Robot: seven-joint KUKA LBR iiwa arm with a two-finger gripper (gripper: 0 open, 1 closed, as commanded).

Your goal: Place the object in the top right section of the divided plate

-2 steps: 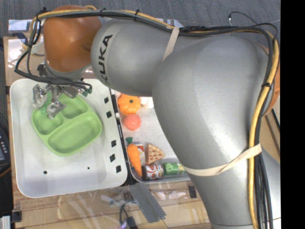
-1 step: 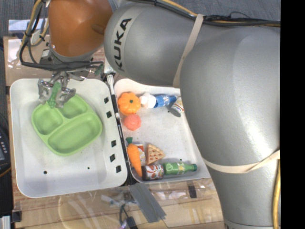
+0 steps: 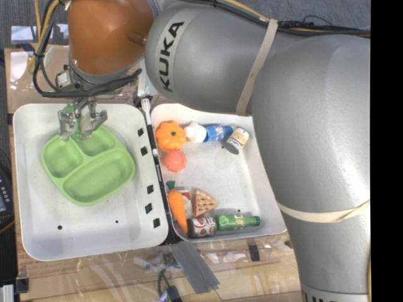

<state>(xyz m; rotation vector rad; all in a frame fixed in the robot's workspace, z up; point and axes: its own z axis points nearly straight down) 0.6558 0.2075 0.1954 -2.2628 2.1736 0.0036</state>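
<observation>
So the table (image 3: 94, 272) is a light wood top with clear plastic sheeting and some grey tape at the front edge, and there's dark carpet at the back of the shot. Two white bins sit side by side on it. The left bin (image 3: 38, 231) has a green divided plate (image 3: 94, 175) in its upper half, tilted a bit so the two small sections point toward the back. The right bin (image 3: 264, 187) has all the clutter: a pumpkin (image 3: 170, 136) at the top left with a pink ball (image 3: 175, 161) just below it, a blue bottle (image 3: 211, 133) lying next to a small can (image 3: 237, 139), and down at the front a carrot (image 3: 178, 210), a pizza slice (image 3: 204, 202), a green bottle (image 3: 236, 221) and a red can (image 3: 196, 228) all bunched together. The arm (image 3: 302, 106) covers most of the right side and reaches across to the left bin. The end effector (image 3: 82, 126) hangs right over the back edge of the plate, about at the rim of the small sections, and honestly I can't tell what state it's in or whether anything is in it, it's just a tangle of metal from this angle
</observation>
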